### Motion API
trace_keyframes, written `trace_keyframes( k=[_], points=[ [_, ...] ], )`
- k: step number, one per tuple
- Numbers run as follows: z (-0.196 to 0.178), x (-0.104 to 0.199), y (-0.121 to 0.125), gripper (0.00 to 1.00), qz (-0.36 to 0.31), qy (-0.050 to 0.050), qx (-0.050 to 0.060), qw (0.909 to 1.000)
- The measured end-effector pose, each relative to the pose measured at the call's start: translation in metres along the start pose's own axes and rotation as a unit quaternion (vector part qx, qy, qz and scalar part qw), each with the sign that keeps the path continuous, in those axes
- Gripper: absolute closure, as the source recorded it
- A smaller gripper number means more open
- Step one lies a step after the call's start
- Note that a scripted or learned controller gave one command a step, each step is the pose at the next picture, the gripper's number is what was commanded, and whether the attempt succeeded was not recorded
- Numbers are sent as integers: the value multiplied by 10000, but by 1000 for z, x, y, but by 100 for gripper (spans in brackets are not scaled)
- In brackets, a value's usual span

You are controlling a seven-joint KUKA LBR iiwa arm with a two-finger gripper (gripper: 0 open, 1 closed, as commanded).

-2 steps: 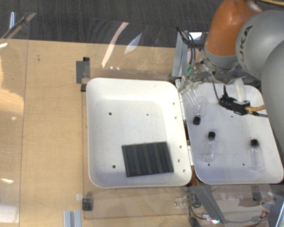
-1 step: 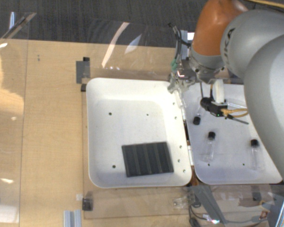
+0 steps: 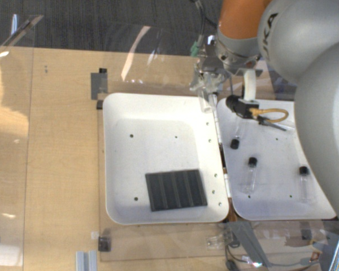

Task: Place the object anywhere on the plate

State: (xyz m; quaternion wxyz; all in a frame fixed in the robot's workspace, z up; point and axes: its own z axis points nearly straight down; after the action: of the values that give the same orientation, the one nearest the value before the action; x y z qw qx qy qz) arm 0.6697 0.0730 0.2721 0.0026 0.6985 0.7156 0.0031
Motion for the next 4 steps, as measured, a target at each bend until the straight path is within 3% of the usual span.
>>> trace_keyframes(
  k=[1, 2, 3, 4],
  points=[
    [106, 67, -1, 100, 842, -1, 38, 9964],
    [80, 134, 2, 100, 1263, 1, 26, 9920],
    [86, 162, 3, 100, -132, 7, 16, 9999],
    [158, 103, 1, 100, -2120, 11, 22, 9773]
  ],
)
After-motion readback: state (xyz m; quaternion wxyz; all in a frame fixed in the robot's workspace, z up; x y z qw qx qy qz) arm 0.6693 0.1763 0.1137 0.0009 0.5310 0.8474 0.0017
